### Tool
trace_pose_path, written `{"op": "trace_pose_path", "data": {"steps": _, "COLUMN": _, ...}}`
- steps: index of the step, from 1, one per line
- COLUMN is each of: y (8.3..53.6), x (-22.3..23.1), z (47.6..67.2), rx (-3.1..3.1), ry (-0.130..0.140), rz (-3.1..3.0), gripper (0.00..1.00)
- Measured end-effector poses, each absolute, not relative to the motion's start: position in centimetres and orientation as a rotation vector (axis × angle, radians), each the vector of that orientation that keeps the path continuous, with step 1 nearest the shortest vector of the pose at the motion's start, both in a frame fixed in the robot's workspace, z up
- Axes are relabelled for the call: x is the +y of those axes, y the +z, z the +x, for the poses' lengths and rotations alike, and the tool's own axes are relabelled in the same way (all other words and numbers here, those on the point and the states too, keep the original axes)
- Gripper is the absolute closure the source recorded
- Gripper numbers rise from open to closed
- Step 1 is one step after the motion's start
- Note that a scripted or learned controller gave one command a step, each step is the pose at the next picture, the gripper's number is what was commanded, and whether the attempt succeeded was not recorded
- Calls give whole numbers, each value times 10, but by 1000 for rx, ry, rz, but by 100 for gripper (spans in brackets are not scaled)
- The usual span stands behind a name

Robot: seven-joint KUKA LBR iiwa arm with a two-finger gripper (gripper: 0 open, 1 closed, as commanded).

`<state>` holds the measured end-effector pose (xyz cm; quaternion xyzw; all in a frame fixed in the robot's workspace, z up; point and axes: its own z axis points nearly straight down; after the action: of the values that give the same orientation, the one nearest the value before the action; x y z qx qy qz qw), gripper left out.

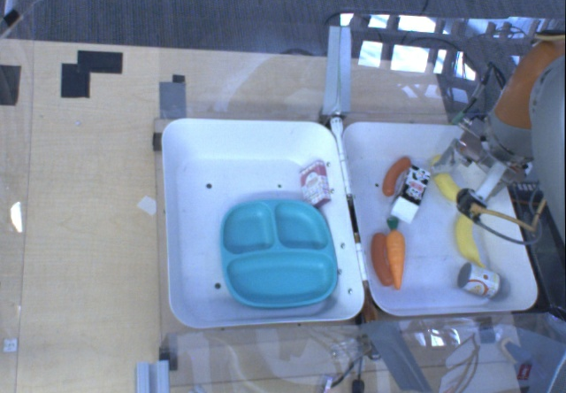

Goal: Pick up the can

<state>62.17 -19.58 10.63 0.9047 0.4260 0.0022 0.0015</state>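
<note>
The can [478, 281] is small, white and tan, and lies on its side in the near right corner of the right bin [442, 301]. My gripper [457, 155] hangs over the far right part of that bin, above the top end of a yellow banana [464, 227]. It is well apart from the can, which lies nearer the camera. Nothing shows in its grasp.
The right bin also holds an orange sausage-shaped toy [396, 175], a small black-and-white carton [411, 194] and two carrots [389, 258]. In the left bin [190, 205] sit a blue divided plate [279, 251] and a red-and-white packet [315, 182] by the right wall.
</note>
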Motion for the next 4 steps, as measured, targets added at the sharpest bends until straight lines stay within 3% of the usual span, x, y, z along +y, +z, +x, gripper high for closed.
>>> {"op": "trace_pose_path", "data": {"steps": 1, "y": 88, "x": -191, "z": 570, "rx": 1550, "ry": 14, "rz": 2725, "gripper": 0}}
{"op": "trace_pose_path", "data": {"steps": 2, "y": 88, "x": -194, "z": 545, "rx": 1471, "ry": 21, "rz": 2772, "gripper": 0}}
{"op": "trace_pose_path", "data": {"steps": 3, "y": 89, "x": -194, "z": 492, "rx": 1548, "ry": 21, "rz": 2726, "gripper": 0}}
{"op": "trace_pose_path", "data": {"steps": 4, "y": 123, "x": -181, "z": 565, "rx": 1557, "ry": 5, "rz": 2726, "gripper": 0}}
